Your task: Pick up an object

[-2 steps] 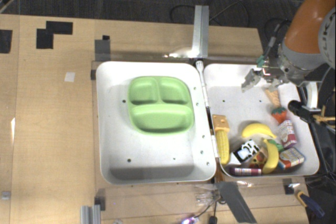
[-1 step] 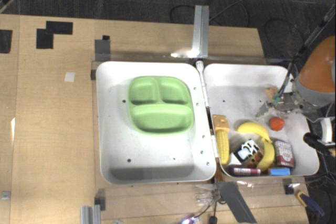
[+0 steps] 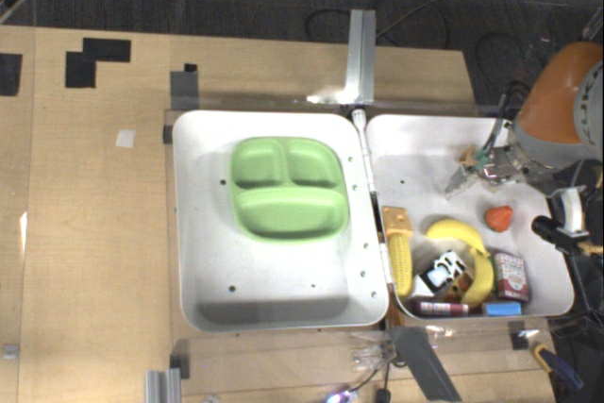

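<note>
Wooden surface (image 3: 85, 231), two white bins. Gripper (image 3: 481, 167) over right bin (image 3: 415, 146), grasp state unclear, nothing visibly held. Orange object (image 3: 499, 218) just beside: descend straight, centre over it, avoid banana (image 3: 464, 241).

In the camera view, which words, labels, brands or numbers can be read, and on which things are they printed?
No text can be read here.
The red box has print on its face, too small and blurred to read.
The black and white object beside the banana shows a pattern, with no legible letters.
The green tray bears no lettering.
</note>
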{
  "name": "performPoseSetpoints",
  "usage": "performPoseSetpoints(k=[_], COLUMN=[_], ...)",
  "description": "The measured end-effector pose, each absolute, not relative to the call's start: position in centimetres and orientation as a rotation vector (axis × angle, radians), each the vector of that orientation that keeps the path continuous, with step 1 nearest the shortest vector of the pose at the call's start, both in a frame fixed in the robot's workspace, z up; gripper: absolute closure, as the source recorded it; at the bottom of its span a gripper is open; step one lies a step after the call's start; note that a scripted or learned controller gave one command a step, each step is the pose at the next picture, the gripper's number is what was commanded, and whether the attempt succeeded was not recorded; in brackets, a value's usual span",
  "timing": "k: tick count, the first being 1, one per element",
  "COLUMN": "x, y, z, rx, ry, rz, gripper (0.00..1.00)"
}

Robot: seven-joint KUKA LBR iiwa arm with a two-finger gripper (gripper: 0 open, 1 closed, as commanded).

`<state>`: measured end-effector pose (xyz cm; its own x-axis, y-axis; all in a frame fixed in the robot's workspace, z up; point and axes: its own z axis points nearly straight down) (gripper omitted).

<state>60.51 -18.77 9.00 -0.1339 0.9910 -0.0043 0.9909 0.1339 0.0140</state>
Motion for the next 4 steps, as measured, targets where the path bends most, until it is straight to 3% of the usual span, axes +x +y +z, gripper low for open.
performPoseSetpoints(k=[1,2,3,4], x=[67.0,61.1,57.6,58.9], y=[-20.1,-16.9,-15.7,-16.3], z=[8.9,9.0,9.2,9.1], rx=[1.935,1.951,1.807,1.800], ry=[2.486,2.450,2.550,2.560], rz=[0.002,0.010,0.013,0.012], gripper=[0.00,0.00,0.00,0.00])
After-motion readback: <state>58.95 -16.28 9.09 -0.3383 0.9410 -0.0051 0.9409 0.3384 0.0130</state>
